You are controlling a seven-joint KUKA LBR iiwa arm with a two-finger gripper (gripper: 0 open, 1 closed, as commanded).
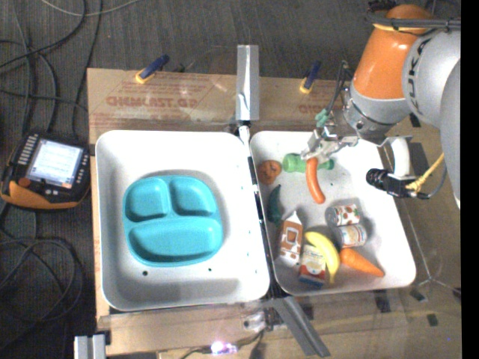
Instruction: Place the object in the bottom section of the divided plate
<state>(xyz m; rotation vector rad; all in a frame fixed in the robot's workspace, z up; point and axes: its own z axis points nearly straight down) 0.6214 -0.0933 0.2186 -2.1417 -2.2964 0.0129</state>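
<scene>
A teal divided plate [174, 219] lies in the left white bin [112, 275]; its wide bottom section [177, 242] holds nothing, and two smaller sections sit above it. My gripper [319, 149] hovers over the upper part of the right bin [400, 271]. Just beneath it lies a long orange-red pepper-like toy [315, 183] with a green top [293, 163]. The toy's upper end sits right at the gripper's tip. Whether the toy is gripped or merely lying below cannot be made out.
The right bin also holds a brown round piece [269, 170], a dark green piece [275, 203], a small carton [290, 238], a banana [323, 251], an orange carrot [361, 262] and two cans [346, 215]. A raised divider [254, 200] separates the bins.
</scene>
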